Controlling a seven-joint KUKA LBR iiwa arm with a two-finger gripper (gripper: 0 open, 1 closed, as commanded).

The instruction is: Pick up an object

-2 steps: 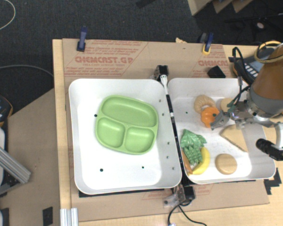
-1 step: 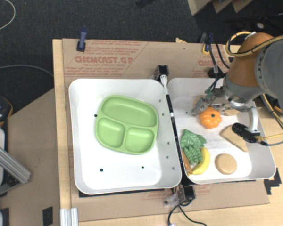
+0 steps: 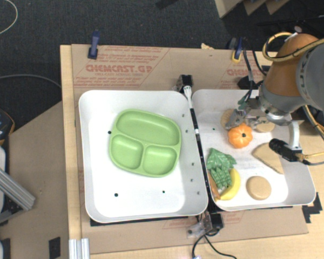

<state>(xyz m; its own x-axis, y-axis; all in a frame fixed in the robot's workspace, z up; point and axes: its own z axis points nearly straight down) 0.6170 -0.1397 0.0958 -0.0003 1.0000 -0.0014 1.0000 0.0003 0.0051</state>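
Note:
In the right bin, my gripper hangs low over the back part, just behind a small orange pumpkin-like fruit. A tan round piece lies right beside it on the left, and another tan piece peeks out on its right. Nearer the front lie a green leafy vegetable, a yellow banana, a round tan cookie and a tan wedge of bread. I see nothing lifted off the bin floor.
The left bin holds a green divided plate. A raised rim separates the two bins. The arm's orange band comes in from the right over the right bin's back corner.

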